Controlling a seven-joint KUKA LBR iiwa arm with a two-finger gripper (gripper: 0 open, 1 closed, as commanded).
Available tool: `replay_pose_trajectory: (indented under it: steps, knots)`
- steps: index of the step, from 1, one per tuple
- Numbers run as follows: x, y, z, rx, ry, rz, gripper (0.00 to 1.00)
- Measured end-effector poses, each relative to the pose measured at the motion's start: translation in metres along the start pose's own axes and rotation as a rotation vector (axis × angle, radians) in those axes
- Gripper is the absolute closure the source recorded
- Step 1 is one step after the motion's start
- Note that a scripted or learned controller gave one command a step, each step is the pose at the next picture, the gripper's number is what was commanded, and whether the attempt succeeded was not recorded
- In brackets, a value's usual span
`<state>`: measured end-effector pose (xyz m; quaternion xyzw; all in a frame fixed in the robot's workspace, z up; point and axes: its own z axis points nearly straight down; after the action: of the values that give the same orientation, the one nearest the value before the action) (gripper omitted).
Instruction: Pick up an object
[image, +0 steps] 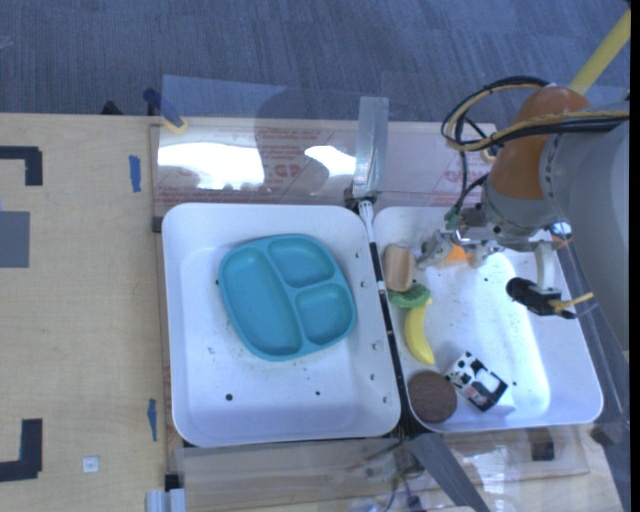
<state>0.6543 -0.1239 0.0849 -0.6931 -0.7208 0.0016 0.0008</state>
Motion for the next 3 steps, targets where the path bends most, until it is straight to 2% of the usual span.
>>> replay_pose_trajectory:
  steps: [1,2,3]
  knots:
    - [0.0026,0.007,0.0006,0.02,-0.001,0.039,0.0]
    - [0.0038,0.0048,-0.0043,0.032,0.0,0.038,1.0]
    - [0.0043,0.0053,-0.0042,0.031,0.001,0.038,0.0]
